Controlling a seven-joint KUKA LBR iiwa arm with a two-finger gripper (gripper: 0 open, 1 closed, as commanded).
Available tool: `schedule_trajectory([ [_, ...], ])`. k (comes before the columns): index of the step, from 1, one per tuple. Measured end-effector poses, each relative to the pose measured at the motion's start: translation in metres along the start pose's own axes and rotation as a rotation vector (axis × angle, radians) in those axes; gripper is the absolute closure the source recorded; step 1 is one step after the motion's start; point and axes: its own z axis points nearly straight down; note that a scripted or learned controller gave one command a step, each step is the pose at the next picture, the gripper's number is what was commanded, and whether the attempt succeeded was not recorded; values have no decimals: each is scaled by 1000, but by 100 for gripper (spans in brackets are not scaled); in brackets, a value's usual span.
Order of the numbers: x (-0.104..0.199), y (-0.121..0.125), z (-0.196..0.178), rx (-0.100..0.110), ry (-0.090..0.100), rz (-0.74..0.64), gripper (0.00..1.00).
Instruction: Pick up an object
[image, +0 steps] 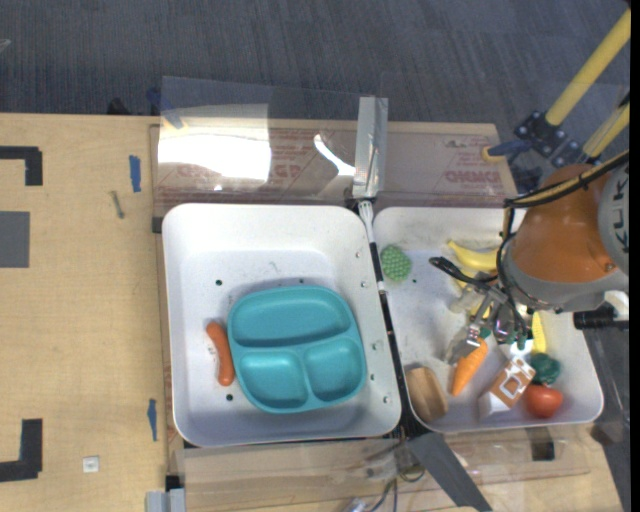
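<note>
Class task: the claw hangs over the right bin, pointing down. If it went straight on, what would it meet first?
Most likely the carrot, lying just under the claw in the right bin; depth is hard to judge from above.

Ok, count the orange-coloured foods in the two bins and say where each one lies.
2. A sausage lies in the left bin, beside the teal tray. A carrot lies in the right bin, below the gripper. The arm may hide others.
</note>
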Motion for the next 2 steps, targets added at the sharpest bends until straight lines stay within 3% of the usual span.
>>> schedule_trajectory([
  [1, 50, -20, -1, 0, -2, -62, 0],
  [2, -20, 35, -15, 1, 5, 141, 0],
])
